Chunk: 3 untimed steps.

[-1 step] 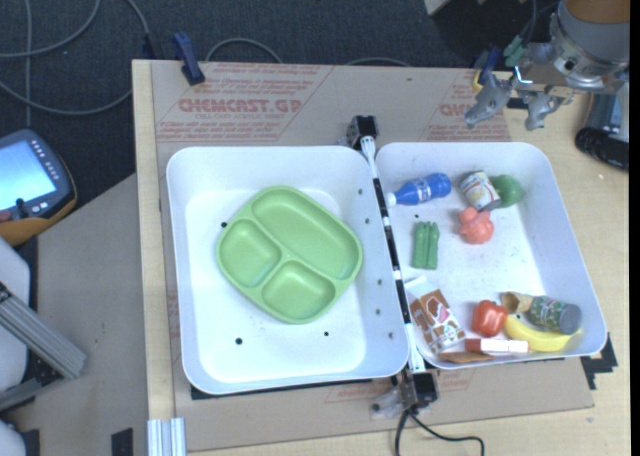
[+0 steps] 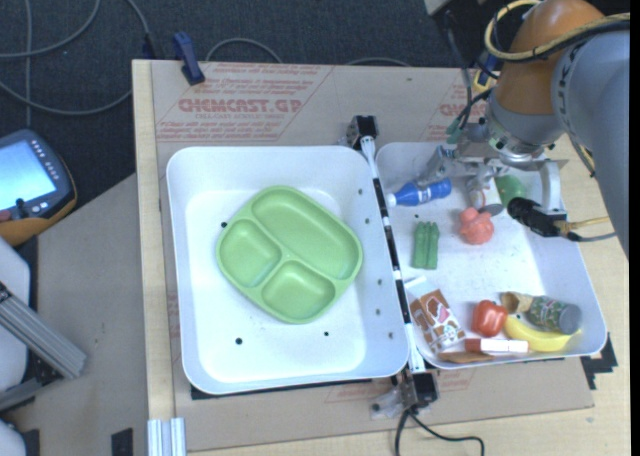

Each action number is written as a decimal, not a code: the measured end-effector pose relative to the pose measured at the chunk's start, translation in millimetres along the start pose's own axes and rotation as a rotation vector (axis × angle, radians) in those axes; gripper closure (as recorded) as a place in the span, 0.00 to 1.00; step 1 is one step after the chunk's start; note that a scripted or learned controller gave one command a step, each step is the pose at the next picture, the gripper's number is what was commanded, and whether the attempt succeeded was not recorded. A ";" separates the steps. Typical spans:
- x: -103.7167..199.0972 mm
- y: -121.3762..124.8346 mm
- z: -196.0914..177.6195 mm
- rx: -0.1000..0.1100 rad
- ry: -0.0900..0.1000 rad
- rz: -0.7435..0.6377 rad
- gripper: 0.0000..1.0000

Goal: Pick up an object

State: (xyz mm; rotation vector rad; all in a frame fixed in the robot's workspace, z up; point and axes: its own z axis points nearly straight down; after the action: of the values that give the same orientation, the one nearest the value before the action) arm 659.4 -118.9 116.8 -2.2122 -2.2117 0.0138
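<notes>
Camera view, right bin (image 2: 560,274): gripper (image 2: 478,184) poised low at upper right — finger state cannot be told — just beside the blue bottle (image 2: 420,192) and pink toy (image 2: 477,226), likely candidate picks.

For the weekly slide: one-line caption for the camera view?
KUKA arm's gripper poised low over the right bin by a blue bottle and pink toy; green divided plate in the left bin.
</notes>
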 end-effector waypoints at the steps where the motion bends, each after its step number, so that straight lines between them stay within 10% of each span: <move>1: -38.1 -24.1 30.7 -0.015 -0.005 0.002 0.00; 2: -1.2 -72.3 33.6 -0.010 0.000 0.000 0.00; 3: -2.9 -70.1 22.8 -0.017 -0.003 0.001 1.00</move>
State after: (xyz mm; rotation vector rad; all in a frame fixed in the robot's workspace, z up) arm 588.9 -121.7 95.0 -2.2237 -2.2202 -0.0015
